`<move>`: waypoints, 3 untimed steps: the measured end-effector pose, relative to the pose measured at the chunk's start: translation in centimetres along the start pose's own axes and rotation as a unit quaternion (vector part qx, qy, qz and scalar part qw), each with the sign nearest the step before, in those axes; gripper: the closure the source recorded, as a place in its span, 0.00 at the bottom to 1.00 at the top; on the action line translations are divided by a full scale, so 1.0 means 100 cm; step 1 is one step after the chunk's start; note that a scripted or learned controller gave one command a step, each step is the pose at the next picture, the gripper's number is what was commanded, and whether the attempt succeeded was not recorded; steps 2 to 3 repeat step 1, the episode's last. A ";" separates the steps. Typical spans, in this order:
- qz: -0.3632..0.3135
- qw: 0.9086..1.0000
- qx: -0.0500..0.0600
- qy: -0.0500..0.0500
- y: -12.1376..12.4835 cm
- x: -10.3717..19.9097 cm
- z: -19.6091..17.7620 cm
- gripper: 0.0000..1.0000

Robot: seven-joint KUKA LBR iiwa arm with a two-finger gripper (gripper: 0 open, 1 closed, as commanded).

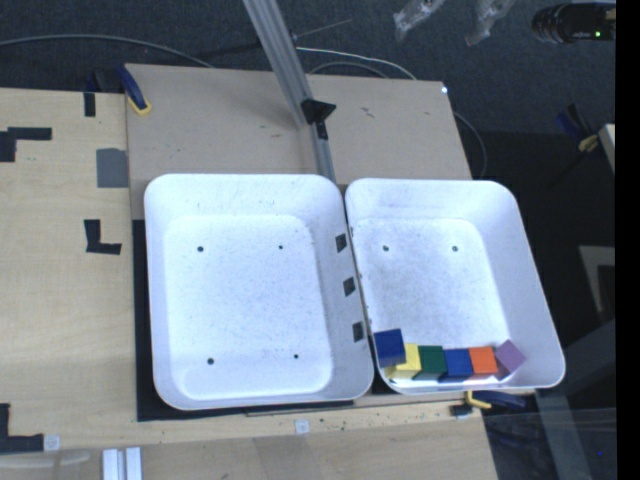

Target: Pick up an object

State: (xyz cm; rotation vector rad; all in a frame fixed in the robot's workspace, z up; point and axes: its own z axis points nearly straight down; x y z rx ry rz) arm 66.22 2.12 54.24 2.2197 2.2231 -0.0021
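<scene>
Two white bins point(165, 268) side by side on the counter point(50, 268), a slanted metal rail point(280, 53) behind them.

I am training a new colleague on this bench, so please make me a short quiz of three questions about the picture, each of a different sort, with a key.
1. True or false: the coloured blocks lie in the left bin.
2. Multiple choice: where is the gripper? A) inside the right bin B) high at the top of the view, beyond both bins C) touching the purple block
3. Fill the gap: the blocks sit in a row along the ___ wall of the right bin.

Key
1. False: they lie in the right bin.
2. B.
3. Near (the wall closest to the camera), running from the blue block to the purple block.
</scene>
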 end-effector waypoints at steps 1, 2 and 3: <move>0.000 1.000 0.000 0.000 0.000 0.000 0.000 0.00; 0.000 1.000 0.000 0.000 0.000 0.000 0.000 0.00; 0.000 1.000 0.000 0.000 0.000 0.000 0.000 0.00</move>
